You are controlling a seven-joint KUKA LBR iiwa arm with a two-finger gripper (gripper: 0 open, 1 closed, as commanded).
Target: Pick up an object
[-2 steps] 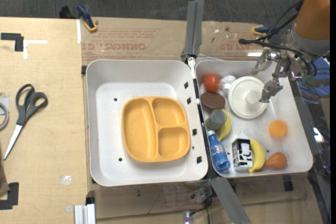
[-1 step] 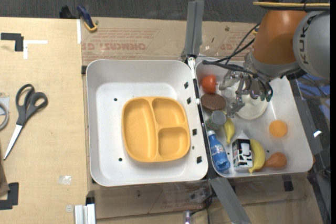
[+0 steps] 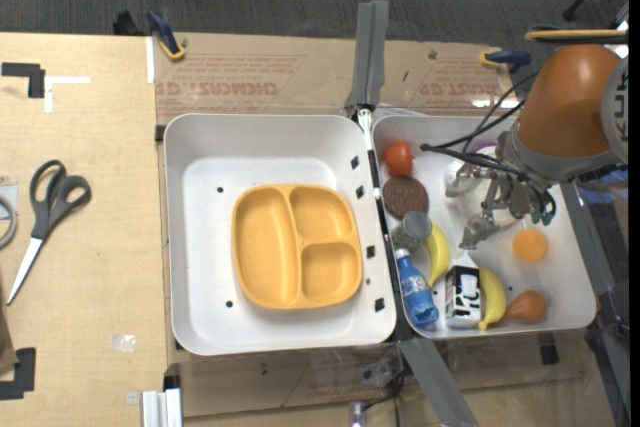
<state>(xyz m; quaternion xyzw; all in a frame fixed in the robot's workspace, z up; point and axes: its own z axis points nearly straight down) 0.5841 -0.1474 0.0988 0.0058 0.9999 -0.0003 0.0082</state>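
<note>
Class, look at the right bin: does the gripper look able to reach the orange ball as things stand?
Probably yes. The gripper hangs over the right bin, just beside the orange ball, which lies apart from the banana with bare floor around it and nothing on top.

Grey arm (image 3: 600,105) with orange band, black cables, metal claw (image 3: 480,215).

The arm (image 3: 575,100) is cut off by the right edge, and part of the right bin (image 3: 575,310) is covered by it. The end effector (image 3: 487,205) is seen as a metal tangle — its state cannot be read. At the left edge, a round object (image 3: 5,217) is cropped — identity unclear.
</note>
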